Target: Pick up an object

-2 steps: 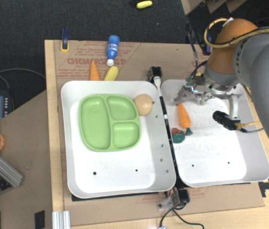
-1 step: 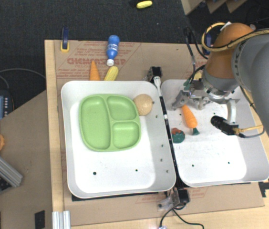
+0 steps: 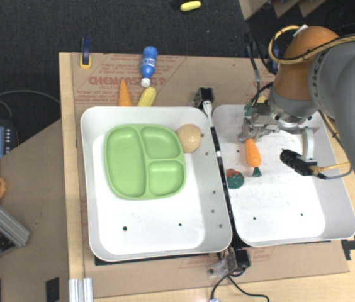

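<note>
While the small orange toy carrot [image 3: 252, 153] lies in the right white bin [image 3: 291, 222] near its left wall, the grey gripper [image 3: 257, 126] hangs just above it; can't tell how its fingers sit. A small red-and-green toy [image 3: 234, 178] sits close by, and a green sectioned plate [image 3: 145, 161] plus a beige ball [image 3: 190, 137] are over in the left white bin [image 3: 152, 228].

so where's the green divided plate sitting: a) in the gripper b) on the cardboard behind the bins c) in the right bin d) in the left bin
d: the green divided plate lies flat inside the left bin, beside a tan ball, while the right bin holds the toy carrot.
</note>
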### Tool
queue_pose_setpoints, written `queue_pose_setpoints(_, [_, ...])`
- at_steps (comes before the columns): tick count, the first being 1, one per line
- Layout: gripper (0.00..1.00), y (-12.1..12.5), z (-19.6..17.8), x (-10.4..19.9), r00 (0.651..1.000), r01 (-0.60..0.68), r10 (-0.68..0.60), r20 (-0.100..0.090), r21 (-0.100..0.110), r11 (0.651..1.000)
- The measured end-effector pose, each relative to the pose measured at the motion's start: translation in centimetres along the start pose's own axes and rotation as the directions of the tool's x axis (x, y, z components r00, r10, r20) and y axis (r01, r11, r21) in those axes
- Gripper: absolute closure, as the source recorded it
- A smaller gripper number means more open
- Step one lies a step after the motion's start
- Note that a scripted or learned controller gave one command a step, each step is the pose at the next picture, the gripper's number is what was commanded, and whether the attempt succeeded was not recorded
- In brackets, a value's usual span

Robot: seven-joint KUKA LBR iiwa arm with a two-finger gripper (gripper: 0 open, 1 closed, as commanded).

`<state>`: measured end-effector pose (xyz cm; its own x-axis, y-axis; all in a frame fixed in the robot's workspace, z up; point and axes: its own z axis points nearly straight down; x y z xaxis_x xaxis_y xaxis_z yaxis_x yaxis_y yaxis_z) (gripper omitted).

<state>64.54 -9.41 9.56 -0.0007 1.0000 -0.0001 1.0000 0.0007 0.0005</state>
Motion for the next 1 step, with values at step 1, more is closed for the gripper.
queue_pose_setpoints(1, [1.00,-3.87,-9.45,6.55,1.000,0.005,-0.005,-0.002,-0.004,1.000])
